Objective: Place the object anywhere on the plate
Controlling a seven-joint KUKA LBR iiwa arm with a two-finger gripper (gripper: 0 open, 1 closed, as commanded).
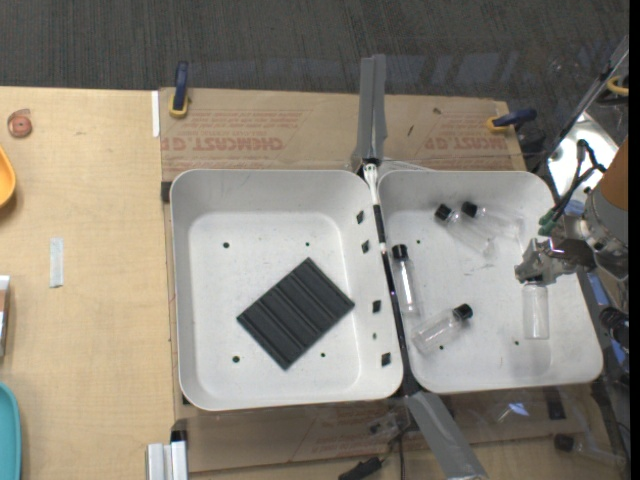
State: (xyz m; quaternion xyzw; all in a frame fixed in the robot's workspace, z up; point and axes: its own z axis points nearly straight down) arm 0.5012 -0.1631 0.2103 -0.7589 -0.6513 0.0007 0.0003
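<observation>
Blue-handled clamps (180,88) pinning brown cardboard (270,133) at the far side of the wooden desk (80,218); orange dish (5,180) at left edge.

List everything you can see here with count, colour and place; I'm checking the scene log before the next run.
Dark ribbed plate: 1, dark grey, lying flat in the left bin.
Clear vials with black caps: 4 in the right bin; two near its upper middle, one along its left wall, one at lower centre.
Clear vial: 1, directly below the gripper, at the right bin's right side.
Bins: 2, white, side by side; left, right.
Cardboard sheet: 1, brown, under the bins.
Clamps: 2, blue and yellow, at the cardboard's upper corners.
Wooden bench: 1, tan, at left.
Gripper: 1, metallic, over the right bin.
</observation>
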